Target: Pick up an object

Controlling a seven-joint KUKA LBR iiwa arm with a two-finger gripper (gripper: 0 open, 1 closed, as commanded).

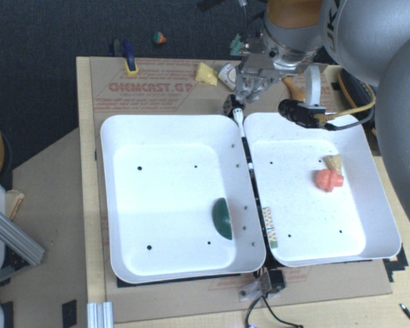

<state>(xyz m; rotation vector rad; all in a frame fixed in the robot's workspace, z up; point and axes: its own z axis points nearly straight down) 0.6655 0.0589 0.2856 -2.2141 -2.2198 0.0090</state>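
While above bins' far edge, end effector (249,87).

smooth glossy white plastic bins (123,135)

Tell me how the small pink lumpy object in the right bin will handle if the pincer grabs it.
The small pink lumpy object looks rounded and uneven, so it may shift or roll under a push. Being small, it is probably light. It has a tan piece at one end, so a grasp across the pink body seems safer.
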